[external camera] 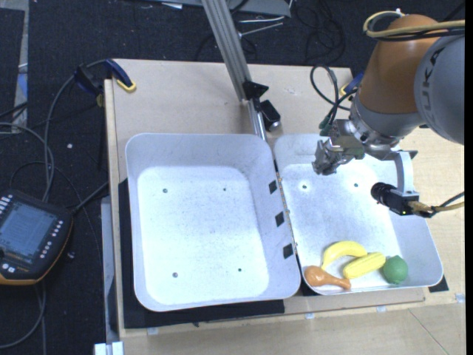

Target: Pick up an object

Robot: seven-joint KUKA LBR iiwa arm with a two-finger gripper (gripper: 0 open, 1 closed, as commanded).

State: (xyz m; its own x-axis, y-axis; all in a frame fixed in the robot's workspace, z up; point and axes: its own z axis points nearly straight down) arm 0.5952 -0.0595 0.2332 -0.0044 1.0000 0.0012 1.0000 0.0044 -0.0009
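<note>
Arm in grey and orange reaches from the right, its gripper (326,163) hovering over the far end of the right bin (347,205); whether the jaws are apart cannot be told. Along that bin's near edge lie a yellow banana (342,252), a yellow block (363,265), an orange piece (324,276) and a green ball (395,269). Left bin (199,220) sits beside it on the surface (185,102).

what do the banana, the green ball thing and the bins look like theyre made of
Banana: probably moulded plastic, with a smooth, evenly yellow skin and a soft sheen, so likely a toy. Green ball: also seems to be plastic or rubber, uniform green, slightly glossy; too small to tell more. Right bin and left bin: thin white plastic or coated sheet with rounded corners, matte, dotted with dark specks.
</note>
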